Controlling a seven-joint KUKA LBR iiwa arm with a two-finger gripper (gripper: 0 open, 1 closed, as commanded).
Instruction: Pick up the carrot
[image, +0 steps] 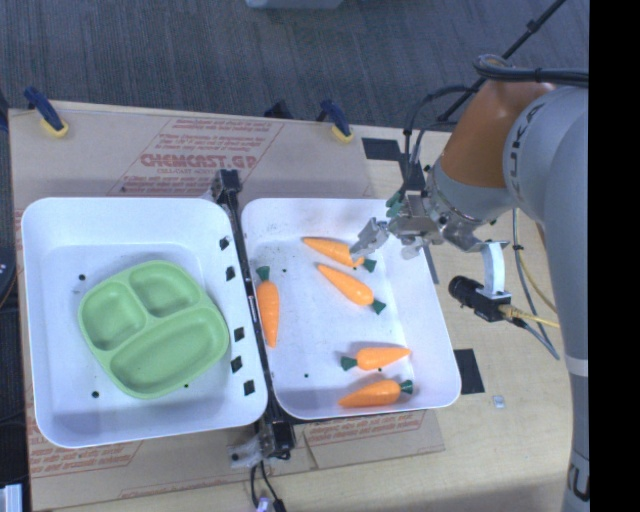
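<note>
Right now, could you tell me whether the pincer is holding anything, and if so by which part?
It cannot be told. The pincer is down at the green-top end of the uppermost carrot in the right bin, but no carrot shows clearly between its fingers.

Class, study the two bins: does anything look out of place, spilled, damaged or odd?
Nothing stands out. Five carrots lie loose at mixed angles in the right bin, and a green divided plate sits flat, slightly turned, in the left bin. Nothing looks spilled or broken.
</note>
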